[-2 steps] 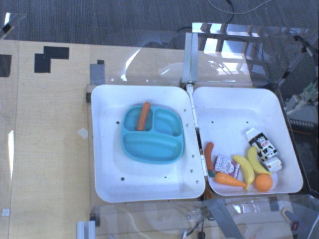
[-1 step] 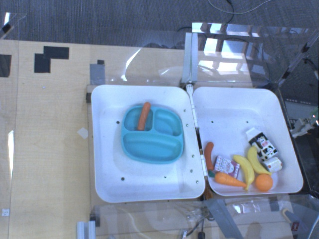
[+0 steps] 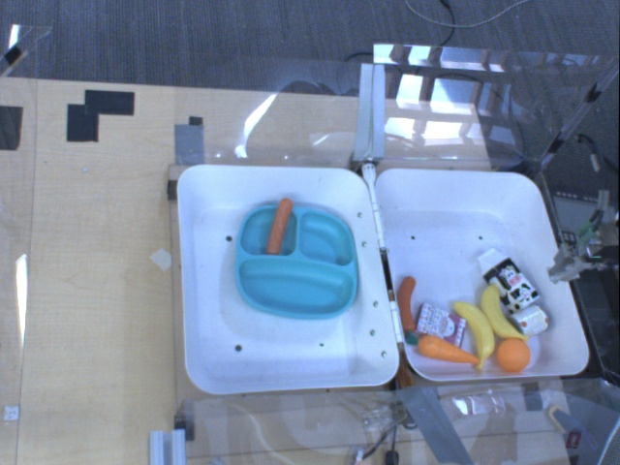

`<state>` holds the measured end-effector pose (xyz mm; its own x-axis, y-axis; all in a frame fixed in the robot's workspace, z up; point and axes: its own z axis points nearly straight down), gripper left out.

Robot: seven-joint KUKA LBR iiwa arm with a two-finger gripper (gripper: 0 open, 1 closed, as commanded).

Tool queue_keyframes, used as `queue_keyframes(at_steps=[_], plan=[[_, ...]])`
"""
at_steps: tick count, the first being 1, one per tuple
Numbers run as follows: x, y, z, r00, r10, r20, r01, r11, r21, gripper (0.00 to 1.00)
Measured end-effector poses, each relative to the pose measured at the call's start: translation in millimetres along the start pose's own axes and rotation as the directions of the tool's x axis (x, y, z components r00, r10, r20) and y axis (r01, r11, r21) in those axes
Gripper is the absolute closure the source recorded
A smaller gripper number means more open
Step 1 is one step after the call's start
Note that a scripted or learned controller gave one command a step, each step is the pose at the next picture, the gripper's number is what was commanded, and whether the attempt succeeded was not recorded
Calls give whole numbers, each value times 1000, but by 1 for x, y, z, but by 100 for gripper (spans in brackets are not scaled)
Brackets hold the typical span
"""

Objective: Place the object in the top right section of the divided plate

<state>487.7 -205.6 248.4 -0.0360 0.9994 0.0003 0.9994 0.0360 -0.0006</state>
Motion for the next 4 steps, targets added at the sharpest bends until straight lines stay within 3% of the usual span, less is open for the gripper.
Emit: queue_keyframes(at_steps=[1, 2, 3, 4], plan=[[-3, 96, -15, 1000, 14, 1, -14, 1000, 1, 100], [44, 138, -2, 993, 115, 1, -115, 993, -1, 100], [11, 98, 36, 961, 275, 0, -275, 961, 0, 100], [5, 17, 16, 977, 213, 1, -213, 977, 0, 100]])
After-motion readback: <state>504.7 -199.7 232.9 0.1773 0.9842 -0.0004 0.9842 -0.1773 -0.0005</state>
